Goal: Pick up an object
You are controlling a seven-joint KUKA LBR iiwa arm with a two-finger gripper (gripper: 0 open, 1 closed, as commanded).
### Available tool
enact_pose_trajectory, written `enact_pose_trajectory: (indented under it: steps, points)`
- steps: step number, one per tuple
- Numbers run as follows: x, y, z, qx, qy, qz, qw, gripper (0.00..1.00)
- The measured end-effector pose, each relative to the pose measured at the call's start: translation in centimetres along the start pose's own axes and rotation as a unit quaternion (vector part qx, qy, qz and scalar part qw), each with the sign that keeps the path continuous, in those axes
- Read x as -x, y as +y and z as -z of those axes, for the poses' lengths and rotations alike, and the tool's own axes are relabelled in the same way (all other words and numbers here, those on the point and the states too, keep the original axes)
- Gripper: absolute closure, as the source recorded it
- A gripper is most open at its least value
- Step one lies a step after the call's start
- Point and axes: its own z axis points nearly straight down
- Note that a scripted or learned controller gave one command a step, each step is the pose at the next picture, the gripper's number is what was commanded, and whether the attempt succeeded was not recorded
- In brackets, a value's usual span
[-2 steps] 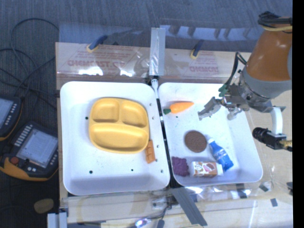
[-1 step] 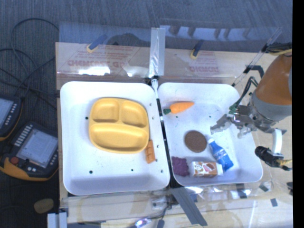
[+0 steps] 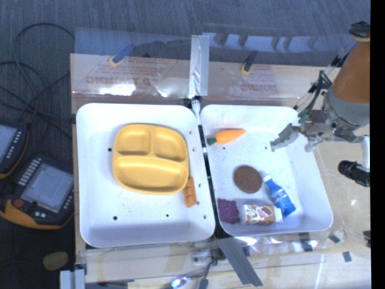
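Right bin [image 3: 313, 161] front row: purple lump [image 3: 227, 209], carton [image 3: 261, 214], blue bottle [image 3: 280, 196]; brown disc [image 3: 247, 179] mid, carrot [image 3: 227, 136] at back. End effector [image 3: 299, 139] over the right edge, fingers spread, empty. Left bin [image 3: 96, 179]: yellow tray [image 3: 150, 158], orange stick [image 3: 190, 192].

Carrot [image 3: 228, 136], cookie [image 3: 247, 179], bottle [image 3: 279, 197], carton [image 3: 260, 214]
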Motion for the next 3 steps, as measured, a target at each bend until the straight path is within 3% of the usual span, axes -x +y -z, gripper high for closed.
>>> enact_pose_trajectory:
  steps: [1,2,3]
  points:
    - [-1.3,-0.9,-13.7,0.004,-0.001,0.023,0.9997,0.0]
    - [3.8,-6.3,-14.1,0.012,-0.005,0.202,0.9792,0.0]
    - [-1.3,-1.6,-14.2,0.011,-0.004,0.072,0.9973,0.0]
